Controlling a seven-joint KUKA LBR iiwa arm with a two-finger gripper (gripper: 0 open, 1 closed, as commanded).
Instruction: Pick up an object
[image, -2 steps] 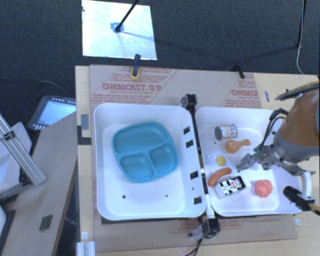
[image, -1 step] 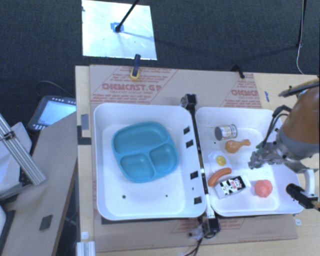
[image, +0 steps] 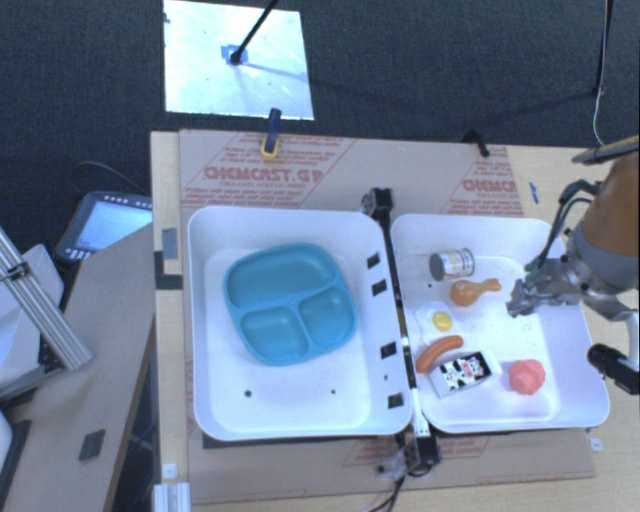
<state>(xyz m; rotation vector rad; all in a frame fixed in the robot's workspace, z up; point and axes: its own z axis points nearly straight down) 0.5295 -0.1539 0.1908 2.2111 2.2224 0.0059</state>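
Note:
The right bin (image: 570, 410) holds several small objects: a silver can (image: 452, 264) lying on its side, an orange drumstick toy (image: 472, 291), a fried egg toy (image: 438, 321), a sausage (image: 439, 352), a black-and-white carton (image: 464, 372) and a pink lump (image: 527, 376). My gripper (image: 527, 296) hangs over the right part of this bin, just right of the drumstick and above the pink lump. Nothing shows between its fingers.
The left bin (image: 215, 400) holds a blue divided tray (image: 290, 302). A black divider (image: 392, 310) runs between the bins. A tablet (image: 105, 226) and a metal rail (image: 40, 310) lie off the bench at left. A yellow clamp (image: 271, 146) sits at the back.

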